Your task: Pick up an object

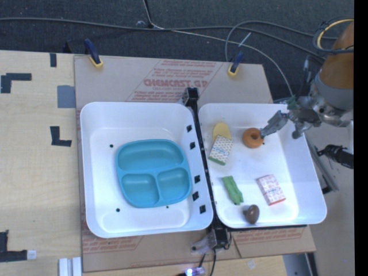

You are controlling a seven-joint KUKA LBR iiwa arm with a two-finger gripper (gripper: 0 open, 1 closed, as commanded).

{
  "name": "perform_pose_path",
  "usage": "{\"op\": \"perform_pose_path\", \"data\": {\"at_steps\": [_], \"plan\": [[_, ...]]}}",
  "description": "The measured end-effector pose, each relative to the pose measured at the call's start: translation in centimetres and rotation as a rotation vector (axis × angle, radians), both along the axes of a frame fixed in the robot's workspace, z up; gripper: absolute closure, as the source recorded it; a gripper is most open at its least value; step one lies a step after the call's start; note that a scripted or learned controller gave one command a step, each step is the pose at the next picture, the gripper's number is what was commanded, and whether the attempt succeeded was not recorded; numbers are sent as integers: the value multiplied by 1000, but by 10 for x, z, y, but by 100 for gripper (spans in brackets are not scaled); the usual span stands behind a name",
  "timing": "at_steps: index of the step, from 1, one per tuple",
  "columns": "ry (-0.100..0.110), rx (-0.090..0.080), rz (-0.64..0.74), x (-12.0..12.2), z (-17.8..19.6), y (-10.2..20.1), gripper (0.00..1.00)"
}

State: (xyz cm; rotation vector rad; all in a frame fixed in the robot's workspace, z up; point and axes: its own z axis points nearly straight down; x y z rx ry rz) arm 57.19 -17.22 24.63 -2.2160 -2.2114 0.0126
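My gripper [284,129] hangs over the upper right part of the right bin [303,171], open, with nothing between its fingers. Its left fingertip [269,129] is just right of an orange-brown doughnut-shaped toy [251,137], close to it. Further left lie a yellow piece [221,130] and a white packet with green dots [221,150]. A green object [233,189], a red and white packet [270,189] and a small dark brown object [251,213] lie in the bin's near half.
The left bin [95,154] holds a blue divided plate [153,172]. A black divider with clips [198,154] runs between the bins. Cables [253,33] loop across the dark floor behind the bench.
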Motion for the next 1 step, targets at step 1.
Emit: {"op": "perform_pose_path", "data": {"at_steps": [1], "plan": [[-12, -2, 3, 2, 7, 0, 0]]}}
